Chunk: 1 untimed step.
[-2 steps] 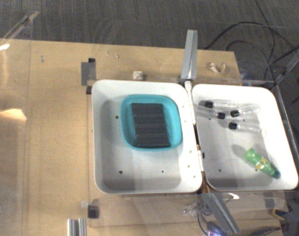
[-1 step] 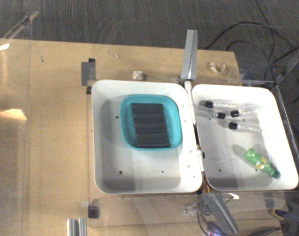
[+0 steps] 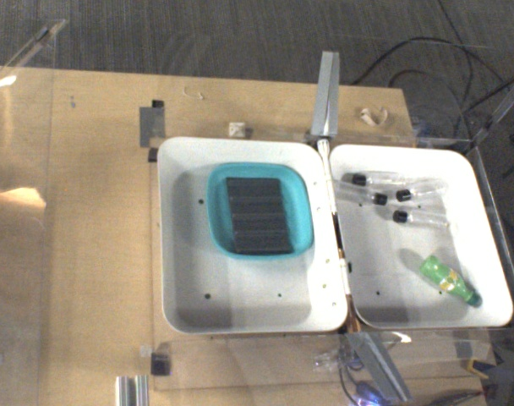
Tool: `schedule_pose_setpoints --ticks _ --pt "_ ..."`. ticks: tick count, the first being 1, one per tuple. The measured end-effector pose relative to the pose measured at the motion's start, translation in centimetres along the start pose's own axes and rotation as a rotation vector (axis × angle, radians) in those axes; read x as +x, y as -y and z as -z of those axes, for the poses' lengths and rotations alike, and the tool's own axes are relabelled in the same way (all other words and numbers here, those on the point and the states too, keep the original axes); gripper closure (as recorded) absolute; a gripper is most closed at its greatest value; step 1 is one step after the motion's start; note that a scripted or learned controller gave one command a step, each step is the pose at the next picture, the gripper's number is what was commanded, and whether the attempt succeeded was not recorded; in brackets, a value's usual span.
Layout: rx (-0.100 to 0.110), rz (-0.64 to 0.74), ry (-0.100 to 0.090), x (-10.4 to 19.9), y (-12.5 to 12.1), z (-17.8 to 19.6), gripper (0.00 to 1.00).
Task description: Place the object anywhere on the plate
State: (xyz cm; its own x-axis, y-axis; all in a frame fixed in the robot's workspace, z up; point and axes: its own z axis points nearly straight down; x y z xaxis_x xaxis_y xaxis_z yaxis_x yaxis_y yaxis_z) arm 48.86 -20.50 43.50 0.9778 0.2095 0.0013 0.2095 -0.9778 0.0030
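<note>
A turquoise square plate (image 3: 301, 201) lies in the left bin (image 3: 240, 311), toward its back. On the plate rests a dark ribbed rectangular object (image 3: 257, 216), covering most of its middle. In the right bin (image 3: 384, 303) a small green bottle (image 3: 448, 279) lies on its side near the front right, and several clear tubes with black caps (image 3: 390, 197) lie toward the back.
A grey metal post (image 3: 326, 96) stands behind the seam between the two bins. Small black brackets (image 3: 153, 121) sit on the wooden bench around the left bin. Cables (image 3: 443, 66) run across the floor at the back right.
</note>
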Motion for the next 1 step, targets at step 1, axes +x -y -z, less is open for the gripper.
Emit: schedule_pose_setpoints --ticks 1 --pt "0.0 0.0 0.0 0.0 0.01 0.0 0.0"
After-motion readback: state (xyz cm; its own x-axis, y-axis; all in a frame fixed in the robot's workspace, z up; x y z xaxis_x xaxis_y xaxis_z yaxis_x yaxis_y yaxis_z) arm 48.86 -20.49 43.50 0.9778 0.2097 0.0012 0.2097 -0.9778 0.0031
